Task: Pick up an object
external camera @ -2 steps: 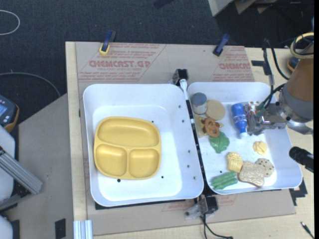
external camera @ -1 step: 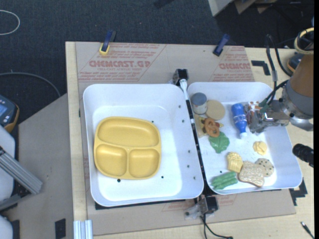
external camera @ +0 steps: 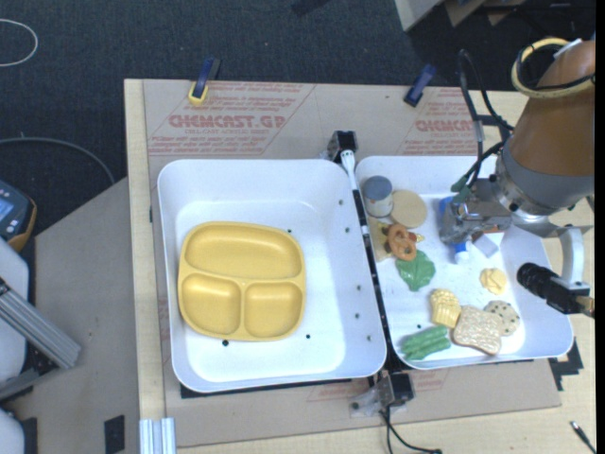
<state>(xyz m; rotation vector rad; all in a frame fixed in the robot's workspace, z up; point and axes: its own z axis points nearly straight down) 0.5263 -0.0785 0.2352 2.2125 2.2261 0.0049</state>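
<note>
The gripper (external camera: 460, 223) hangs low over the upper middle of the right bin (external camera: 544, 343); can't tell what its jaws are doing. A blue thing (external camera: 460, 251) sits just under it, with a pretzel (external camera: 403, 241) and green leaf (external camera: 415, 270) to its left. The yellow tray (external camera: 242, 280) is in the left bin (external camera: 180, 197).
</note>
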